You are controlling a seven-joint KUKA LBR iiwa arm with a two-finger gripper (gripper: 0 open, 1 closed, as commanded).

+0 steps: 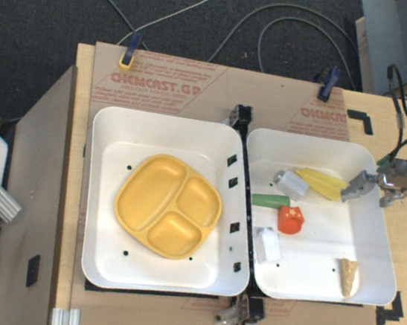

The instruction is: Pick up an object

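The gripper [358,186] hung over the right bin's [365,293] far right side, one finger tip just beside the corn [321,183]; whether the fingers were released or clenched could not be told. A pepper [291,220], cone [348,276] and white block [268,244] lay nearby. A yellow tray [169,206] filled the left bin [103,181].

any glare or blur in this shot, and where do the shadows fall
Camera view: even, soft light, with no strong glare on the white bins; the yellow tray casts only a faint shadow at its lower edge; small items such as the red object look slightly soft; the gripper at the right edge is mildly blurred.
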